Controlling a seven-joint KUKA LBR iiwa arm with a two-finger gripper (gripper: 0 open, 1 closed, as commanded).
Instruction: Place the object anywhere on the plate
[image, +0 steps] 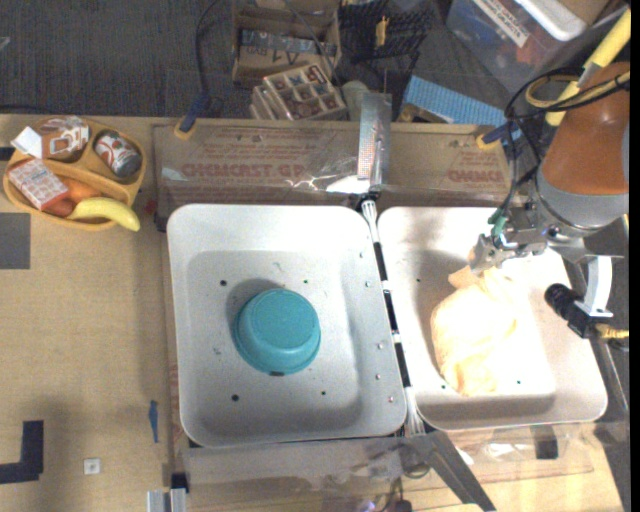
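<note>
Seen from above, two shallow white bins sit side by side on a tan tabletop. We take the left bin as our landmark.

Inside the left bin, a little below its centre, lies a round teal plate, apparently turned face down, with bare white floor all around it.

Touching the left bin's right wall is the right bin. A pale yellow cloth lies crumpled on its floor, well apart from the plate and separated from it by the two adjoining walls.

The grey arm, with its orange band, reaches in from the side of the right bin farthest from the left bin. Its hand sits at the upper corner of the cloth, where the fabric rises to a small peak. We cannot tell from this angle how the hand is set, nor whether it actually holds the cloth.

Above and to the left of the left bin, a yellow tray carries a banana and small packets. Directly behind both bins lies a flattened cardboard box, and beyond it dark floor with assorted clutter.
</note>
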